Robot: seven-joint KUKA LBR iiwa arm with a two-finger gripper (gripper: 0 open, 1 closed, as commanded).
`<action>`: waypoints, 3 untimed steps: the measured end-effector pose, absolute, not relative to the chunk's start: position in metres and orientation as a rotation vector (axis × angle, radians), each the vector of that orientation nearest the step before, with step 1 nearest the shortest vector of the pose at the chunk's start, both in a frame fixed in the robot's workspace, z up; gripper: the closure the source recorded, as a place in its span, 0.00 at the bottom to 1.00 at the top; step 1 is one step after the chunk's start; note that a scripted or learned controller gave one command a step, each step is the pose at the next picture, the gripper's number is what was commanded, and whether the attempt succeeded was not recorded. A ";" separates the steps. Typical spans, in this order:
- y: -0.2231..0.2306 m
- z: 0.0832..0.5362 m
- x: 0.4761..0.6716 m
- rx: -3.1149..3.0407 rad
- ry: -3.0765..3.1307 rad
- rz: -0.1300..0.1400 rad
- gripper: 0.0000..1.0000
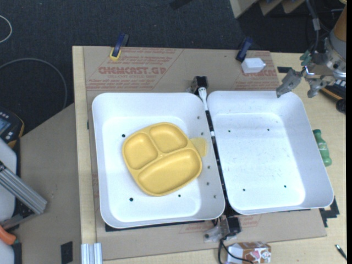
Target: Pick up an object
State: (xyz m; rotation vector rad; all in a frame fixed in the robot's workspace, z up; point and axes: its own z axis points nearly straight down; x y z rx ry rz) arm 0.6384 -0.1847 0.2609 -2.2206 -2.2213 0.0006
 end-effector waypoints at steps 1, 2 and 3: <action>-0.126 0.391 0.577 -2.222 -2.236 -0.015 0.00; -0.067 0.516 0.514 -2.222 -2.240 -0.022 0.00; -0.013 0.534 0.479 -2.217 -2.233 -0.010 0.00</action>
